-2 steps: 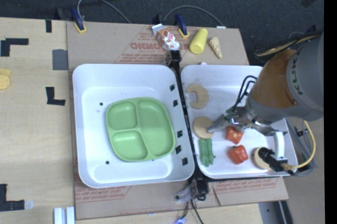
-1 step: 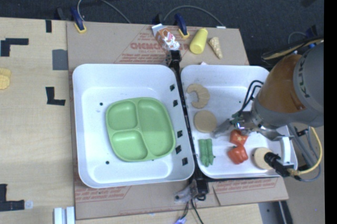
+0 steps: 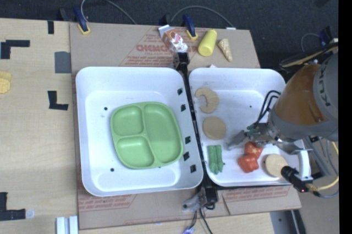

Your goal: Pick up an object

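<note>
Red toy food (image 3: 250, 157) low in right bin (image 3: 236, 74) | gripper (image 3: 246, 139) down just above it, lined up to grab | finger spread: cannot tell | green tray (image 3: 146, 135) sits in left bin

Glossy white plastic bins (image 3: 132, 76), matt cardboard (image 3: 110, 45)

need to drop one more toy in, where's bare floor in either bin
Left bin: white margin all round the green divided plate, widest along the far wall. Right bin: bare along the far wall, right of the crescent cookie. Crowded near the claw, red pieces and green beans.
</note>
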### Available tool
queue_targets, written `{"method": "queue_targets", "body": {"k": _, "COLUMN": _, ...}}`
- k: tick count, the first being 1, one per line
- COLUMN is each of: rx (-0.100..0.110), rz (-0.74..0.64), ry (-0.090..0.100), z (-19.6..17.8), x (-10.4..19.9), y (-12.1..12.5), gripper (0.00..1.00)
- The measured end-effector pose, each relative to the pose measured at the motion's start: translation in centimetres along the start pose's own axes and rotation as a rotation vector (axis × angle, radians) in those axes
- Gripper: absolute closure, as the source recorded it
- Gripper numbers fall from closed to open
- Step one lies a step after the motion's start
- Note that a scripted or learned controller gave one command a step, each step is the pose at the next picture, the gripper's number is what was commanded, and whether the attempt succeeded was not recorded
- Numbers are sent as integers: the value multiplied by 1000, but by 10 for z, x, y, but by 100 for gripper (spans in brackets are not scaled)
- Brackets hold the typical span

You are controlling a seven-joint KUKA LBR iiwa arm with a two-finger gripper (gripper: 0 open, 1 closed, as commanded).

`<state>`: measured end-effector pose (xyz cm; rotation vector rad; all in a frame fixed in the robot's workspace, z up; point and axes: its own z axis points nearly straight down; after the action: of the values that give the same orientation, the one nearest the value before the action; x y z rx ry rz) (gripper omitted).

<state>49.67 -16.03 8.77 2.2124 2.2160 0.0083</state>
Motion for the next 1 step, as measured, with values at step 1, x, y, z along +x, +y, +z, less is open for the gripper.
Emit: {"method": "queue_targets", "body": {"k": 1, "rx": 2, "rz": 0, "ry": 1, "z": 0, "x": -26, "y": -10, "gripper": 0}}
